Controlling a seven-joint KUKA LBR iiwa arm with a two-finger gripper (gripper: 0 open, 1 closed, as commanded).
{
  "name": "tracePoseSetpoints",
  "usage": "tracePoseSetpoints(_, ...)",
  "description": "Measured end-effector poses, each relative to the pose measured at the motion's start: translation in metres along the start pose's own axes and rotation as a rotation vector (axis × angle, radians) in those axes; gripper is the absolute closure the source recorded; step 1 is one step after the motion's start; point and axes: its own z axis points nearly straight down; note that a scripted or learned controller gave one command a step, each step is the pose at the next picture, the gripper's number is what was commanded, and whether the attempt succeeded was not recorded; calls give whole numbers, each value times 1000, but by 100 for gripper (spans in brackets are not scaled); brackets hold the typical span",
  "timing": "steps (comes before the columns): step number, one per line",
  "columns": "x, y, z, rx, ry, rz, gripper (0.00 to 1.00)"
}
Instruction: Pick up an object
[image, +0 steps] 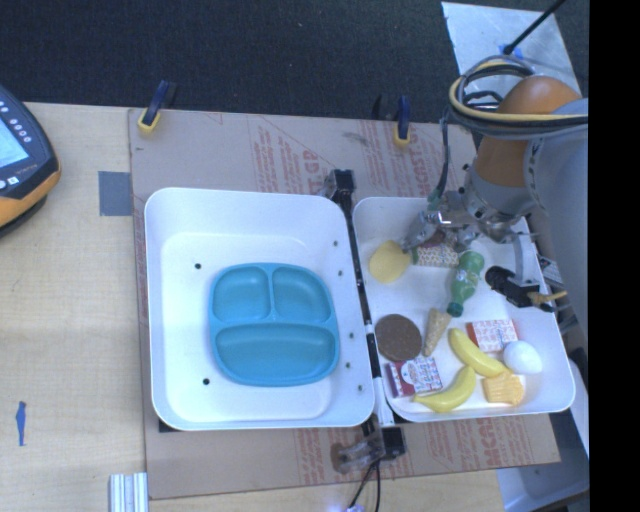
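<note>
Wooden desk (70, 330), two white bins | left bin (175, 215): blue tray (272, 325) | right bin (560, 385): toy food incl. lemon (388, 262), bananas (462, 372) | claw (445, 228) low at bin's far end, near lemon; grip state cannot tell | progress: nothing seen lifted, pick still to do

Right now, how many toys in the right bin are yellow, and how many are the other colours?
Yellow: 3, the lemon and two bananas
Green: 1, the bottle
Brown: 1, the round cookie
White: 1, the egg
Orange: 1, the cheese block
Tan: 1, the cone
Red-and-white packets: 2
Total: 10
</note>
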Motion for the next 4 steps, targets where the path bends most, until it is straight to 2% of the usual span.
tracePoseSetpoints(1,-30,-55,3,4,0,3,0)
tracePoseSetpoints(2,-12,1,-28,-6,1,-2,0)
tracePoseSetpoints(3,12,1,-1,-5,-7,-2,0)
tracePoseSetpoints(4,13,1,-2,-7,-6,-1,0)
